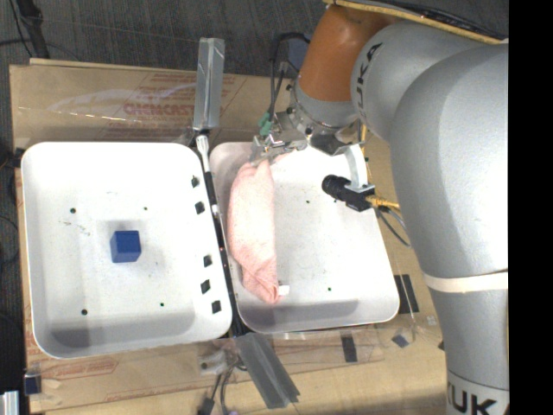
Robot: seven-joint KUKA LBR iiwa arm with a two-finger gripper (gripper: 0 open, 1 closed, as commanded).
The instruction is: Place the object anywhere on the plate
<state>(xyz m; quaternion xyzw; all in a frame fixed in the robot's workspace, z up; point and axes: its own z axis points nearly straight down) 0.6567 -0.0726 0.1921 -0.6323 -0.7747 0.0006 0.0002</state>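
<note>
A long pink cloth (253, 230) lies stretched along the left side of the right bin (346, 266), from near the far wall toward the front. My gripper (275, 143) sits at the far left corner of that bin, directly over the cloth's upper end and touching or nearly touching it. The wrist and orange band hide how the gripper meets the cloth. A small blue cube (125, 245) rests on the floor of the left bin (60, 188), well away from the gripper.
The big grey arm (441, 145) covers the right edge of the right bin. A black connector (346, 190) with a cable hangs off the wrist over that bin. A grey clamp bar (208, 80) stands behind the bins' shared wall.
</note>
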